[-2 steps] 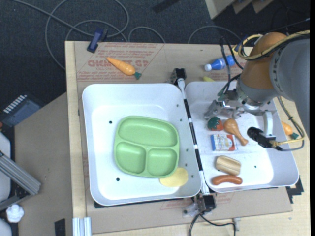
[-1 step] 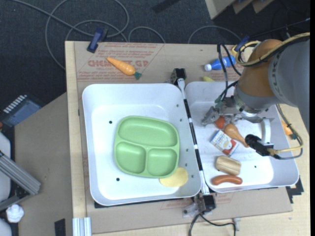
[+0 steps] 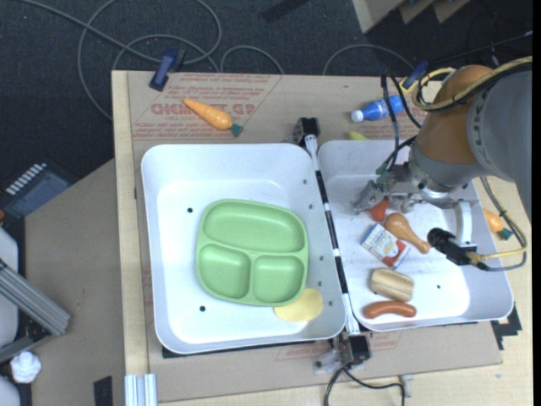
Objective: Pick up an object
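Observation:
My gripper (image 3: 382, 200) is low over the upper left part of the right bin (image 3: 486, 290), under the grey arm with its orange band. A small red-orange piece (image 3: 378, 211) lies right under it; whether it is held is unclear. Just below lie a toy drumstick (image 3: 403, 227) and a small white and red carton (image 3: 382, 244). Nearer the front of this bin sit a brown bread roll (image 3: 391, 284) and a red sausage (image 3: 389, 309).
The left bin (image 3: 169, 184) holds a green divided plate (image 3: 251, 252) and a pale yellow piece (image 3: 297, 307). Outside the bins, a toy carrot (image 3: 211, 112), a blue and white bottle (image 3: 376, 110) and a blue clip (image 3: 165, 68) lie on the bench. Cables run behind.

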You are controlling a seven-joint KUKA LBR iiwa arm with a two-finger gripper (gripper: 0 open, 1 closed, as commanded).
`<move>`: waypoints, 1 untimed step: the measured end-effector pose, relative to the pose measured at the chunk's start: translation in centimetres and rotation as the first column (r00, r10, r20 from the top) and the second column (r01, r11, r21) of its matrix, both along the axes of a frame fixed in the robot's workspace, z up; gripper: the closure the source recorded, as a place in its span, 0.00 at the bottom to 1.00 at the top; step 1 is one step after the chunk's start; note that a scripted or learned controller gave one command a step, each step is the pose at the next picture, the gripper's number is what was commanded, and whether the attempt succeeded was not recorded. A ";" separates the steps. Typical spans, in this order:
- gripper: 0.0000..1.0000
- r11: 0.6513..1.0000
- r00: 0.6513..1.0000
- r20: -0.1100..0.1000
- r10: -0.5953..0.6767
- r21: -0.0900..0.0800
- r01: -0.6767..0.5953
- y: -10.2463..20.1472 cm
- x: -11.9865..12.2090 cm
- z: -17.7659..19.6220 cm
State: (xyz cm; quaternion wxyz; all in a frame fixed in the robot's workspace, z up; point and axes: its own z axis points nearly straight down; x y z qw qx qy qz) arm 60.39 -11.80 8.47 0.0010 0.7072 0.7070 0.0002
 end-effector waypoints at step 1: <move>1.00 1.000 1.000 0.003 -0.001 0.000 0.001 0.0 0.1 1.0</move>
